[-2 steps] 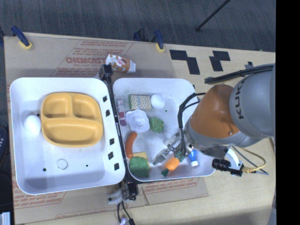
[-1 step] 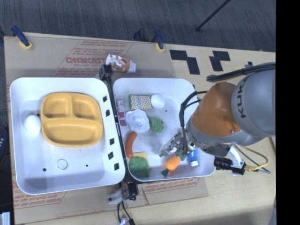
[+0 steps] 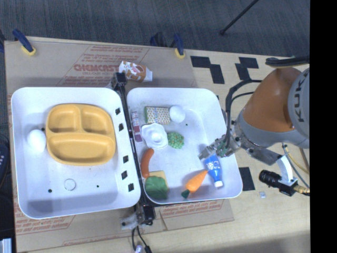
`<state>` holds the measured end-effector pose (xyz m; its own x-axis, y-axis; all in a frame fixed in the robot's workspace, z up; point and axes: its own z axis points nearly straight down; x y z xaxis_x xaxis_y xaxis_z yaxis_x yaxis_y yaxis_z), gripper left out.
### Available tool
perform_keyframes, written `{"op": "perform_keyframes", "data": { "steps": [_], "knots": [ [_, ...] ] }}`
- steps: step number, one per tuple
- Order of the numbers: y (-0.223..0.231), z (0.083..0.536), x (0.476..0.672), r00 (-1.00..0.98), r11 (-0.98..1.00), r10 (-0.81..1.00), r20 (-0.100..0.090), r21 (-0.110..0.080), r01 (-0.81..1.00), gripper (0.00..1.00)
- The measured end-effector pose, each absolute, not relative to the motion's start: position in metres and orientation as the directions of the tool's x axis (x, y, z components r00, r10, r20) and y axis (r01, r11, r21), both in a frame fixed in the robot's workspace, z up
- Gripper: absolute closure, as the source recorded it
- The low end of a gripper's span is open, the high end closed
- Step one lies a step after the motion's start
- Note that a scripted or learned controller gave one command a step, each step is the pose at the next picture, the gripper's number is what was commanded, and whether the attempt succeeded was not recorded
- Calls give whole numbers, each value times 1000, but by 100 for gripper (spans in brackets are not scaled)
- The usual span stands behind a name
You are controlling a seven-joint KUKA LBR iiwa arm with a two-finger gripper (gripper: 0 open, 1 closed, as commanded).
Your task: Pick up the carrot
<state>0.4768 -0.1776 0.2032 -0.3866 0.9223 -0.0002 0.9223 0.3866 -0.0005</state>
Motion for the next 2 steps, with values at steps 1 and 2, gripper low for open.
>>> {"op": "perform_keyframes", "data": {
  "steps": [1, 2],
  "knots": [
    [-178, 203, 477, -387, 387, 922, 0, -1, 922, 0],
    [-137, 141, 476, -642, 642, 767, 5, -3, 767, 0]
  ]
}}
